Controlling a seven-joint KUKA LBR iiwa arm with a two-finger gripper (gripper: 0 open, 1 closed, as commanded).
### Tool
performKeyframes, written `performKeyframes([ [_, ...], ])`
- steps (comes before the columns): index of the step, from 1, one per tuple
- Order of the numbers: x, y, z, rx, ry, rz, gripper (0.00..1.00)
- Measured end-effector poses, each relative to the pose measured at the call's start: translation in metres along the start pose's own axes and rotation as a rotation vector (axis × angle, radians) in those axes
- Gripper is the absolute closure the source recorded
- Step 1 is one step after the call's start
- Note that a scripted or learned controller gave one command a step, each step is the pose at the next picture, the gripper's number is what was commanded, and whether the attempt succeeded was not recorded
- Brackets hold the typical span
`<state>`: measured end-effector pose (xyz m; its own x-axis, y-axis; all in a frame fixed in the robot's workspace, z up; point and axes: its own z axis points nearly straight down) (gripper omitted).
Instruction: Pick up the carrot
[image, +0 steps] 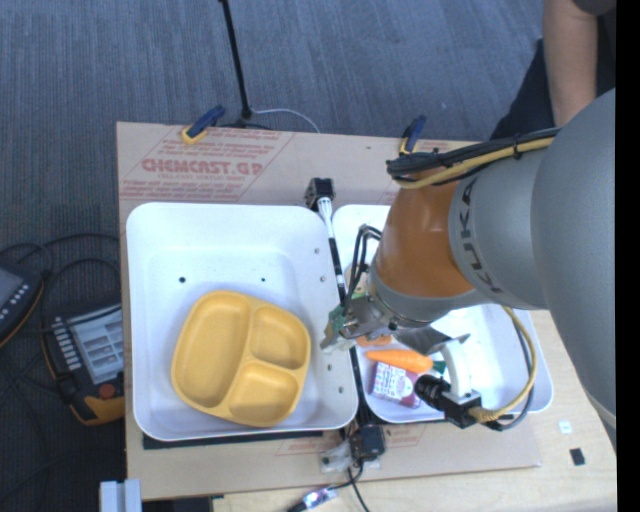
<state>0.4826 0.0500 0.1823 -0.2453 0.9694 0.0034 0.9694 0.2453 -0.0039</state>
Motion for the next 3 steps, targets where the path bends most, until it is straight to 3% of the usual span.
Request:
performKeyframes([
  [1, -0.004, 0.000, -0.009, 0.002, -0.004, 0.004, 1.00],
  [2, -0.059, -0.014, -0.001, 0.000, -0.005, -0.527, 1.00],
  [3, 0.045, 0.015, 0.000, -0.002, -0.001, -0.483, 1.00],
])
